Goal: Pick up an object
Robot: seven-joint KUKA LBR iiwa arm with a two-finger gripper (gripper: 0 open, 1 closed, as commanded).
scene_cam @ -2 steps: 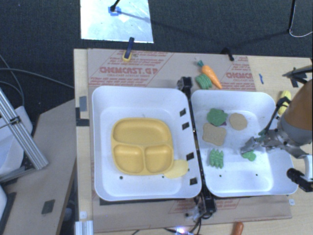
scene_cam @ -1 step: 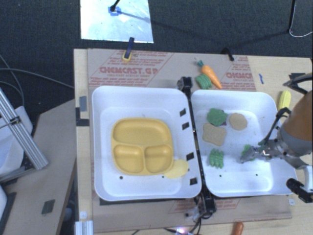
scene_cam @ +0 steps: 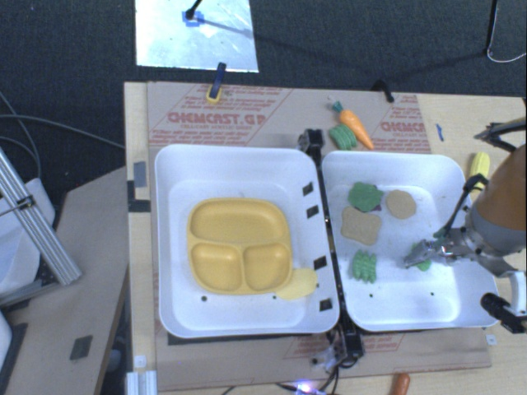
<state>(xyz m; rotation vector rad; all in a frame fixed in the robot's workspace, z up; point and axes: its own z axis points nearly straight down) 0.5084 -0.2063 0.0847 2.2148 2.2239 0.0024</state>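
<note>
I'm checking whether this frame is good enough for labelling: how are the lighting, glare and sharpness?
Camera view: lighting is even and soft, with faint shadows inside the right bin; the shiny sheet on the floor glares pale; the image is slightly soft overall, so the gripper and the small green piece at its tip blur together.

Smooth white plastic bins are gleaming; a matt yellow plastic tray is lying in one; printed brown cardboard is covering the worktop.
</note>
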